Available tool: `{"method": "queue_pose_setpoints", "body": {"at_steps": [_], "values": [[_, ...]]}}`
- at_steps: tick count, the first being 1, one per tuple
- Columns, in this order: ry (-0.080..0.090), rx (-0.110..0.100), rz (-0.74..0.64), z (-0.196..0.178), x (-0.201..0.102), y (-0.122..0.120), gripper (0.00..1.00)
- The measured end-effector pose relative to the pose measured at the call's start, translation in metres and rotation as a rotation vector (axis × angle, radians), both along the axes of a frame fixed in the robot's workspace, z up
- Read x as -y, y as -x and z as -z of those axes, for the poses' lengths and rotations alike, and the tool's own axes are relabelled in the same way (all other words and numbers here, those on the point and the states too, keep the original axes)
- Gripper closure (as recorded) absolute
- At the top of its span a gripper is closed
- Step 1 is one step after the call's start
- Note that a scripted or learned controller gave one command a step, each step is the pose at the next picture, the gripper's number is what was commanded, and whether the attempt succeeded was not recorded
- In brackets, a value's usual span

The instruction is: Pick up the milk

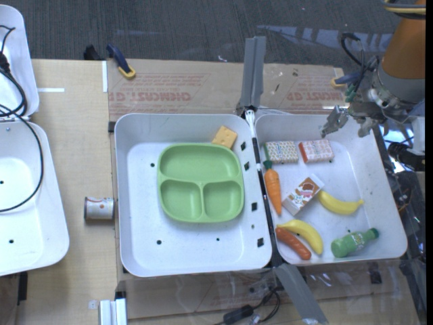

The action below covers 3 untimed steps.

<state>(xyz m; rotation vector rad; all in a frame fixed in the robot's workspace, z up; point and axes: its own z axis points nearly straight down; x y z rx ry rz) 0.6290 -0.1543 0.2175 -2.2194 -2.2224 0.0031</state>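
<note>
Camera view, looking down at a slant: the gripper [348,122] hangs over the far right corner of the right bin [389,202], its two fingers spread apart with nothing between them, below the grey arm [406,53] and its orange band. The milk [302,195], a small white carton with red print, lies on its side near the middle of that bin, well apart from the gripper and nearer the camera, to the gripper's left in the picture. Between the two sit a pair of small packets: a red-and-white packet [316,152] close below the gripper and a pale speckled packet [281,152] beside it. A carrot [272,188] lies just left of the milk along the bin's wall; a banana [340,204] lies just right of it. A second banana [303,233], a red-orange sausage-shaped item [295,244] and a green bottle [352,243] line the near edge. The left bin [135,202] holds a green divided plate [201,182] and a yellow cheese-like wedge [224,138].
</note>
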Motion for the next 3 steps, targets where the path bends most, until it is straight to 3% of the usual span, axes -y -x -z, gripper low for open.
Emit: {"method": "queue_pose_setpoints", "body": {"at_steps": [1,2,3], "values": [[0.0,0.001,-0.066,0.126,-0.011,0.046,0.0],[-0.001,-0.001,0.027,0.127,-0.026,0.05,0.0],[-0.001,-0.001,0.032,0.118,-0.025,0.05,1.0]]}}
